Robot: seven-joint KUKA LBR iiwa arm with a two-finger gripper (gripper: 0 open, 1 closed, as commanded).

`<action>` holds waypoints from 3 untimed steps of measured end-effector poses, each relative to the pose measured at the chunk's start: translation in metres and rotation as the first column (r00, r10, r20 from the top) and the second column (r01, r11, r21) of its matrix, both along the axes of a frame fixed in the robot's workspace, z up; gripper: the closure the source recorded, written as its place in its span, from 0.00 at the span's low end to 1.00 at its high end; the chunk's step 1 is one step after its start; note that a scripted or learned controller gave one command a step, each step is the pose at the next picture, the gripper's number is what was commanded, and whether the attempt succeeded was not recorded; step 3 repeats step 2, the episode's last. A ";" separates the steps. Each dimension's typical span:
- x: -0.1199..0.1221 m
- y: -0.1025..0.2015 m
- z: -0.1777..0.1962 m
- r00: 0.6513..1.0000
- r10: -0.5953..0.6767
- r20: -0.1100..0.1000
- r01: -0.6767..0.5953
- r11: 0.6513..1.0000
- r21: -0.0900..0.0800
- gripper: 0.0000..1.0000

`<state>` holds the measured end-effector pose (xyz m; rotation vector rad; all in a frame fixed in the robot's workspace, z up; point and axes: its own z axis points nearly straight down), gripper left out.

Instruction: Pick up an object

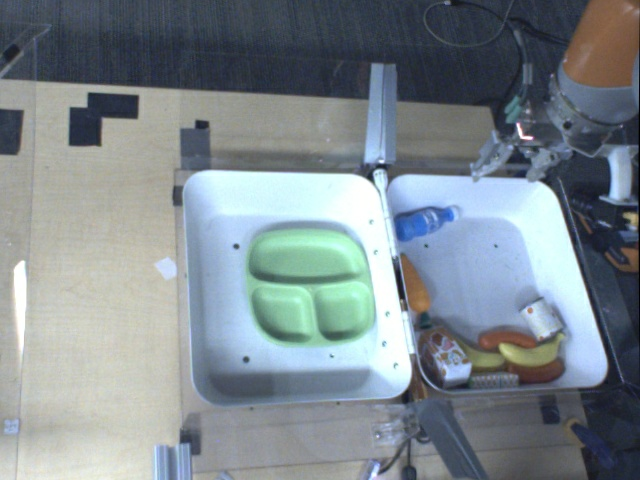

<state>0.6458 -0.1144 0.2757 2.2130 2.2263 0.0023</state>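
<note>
- The objects to pick sit in the right bin (pixel 560 218): a blue bottle (pixel 425 222) lies on its side at the far left corner, close against the wall shared with the other bin.
- Along the near wall there's a cluster: a yellow banana (pixel 530 350), red sausage-like pieces (pixel 538 371), a small white can (pixel 542 318) tilted at the right, and a round brown-and-white packet (pixel 447 356) at the left.
- An orange item (pixel 415 290) rests against the dividing wall, between the bottle and the packet.
- The left bin (pixel 210 298) holds a green three-compartment tray (pixel 310 283), flat in the middle.
- The gripper (pixel 512 163) hovers above the right bin's far rim, well apart from every item; its two fingers are spread apart, with nothing between them.
- The arm's orange band (pixel 603 23) shows at the top right corner.
</note>
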 end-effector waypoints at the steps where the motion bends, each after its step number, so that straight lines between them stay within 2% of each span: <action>1: 0.002 0.001 0.011 1.000 0.006 0.004 -0.006 1.000 0.000 1.00; 2: -0.001 0.009 0.133 0.998 0.066 0.004 -0.065 0.998 -0.001 1.00; 3: -0.001 0.009 0.133 0.998 0.066 0.004 -0.065 0.998 -0.001 1.00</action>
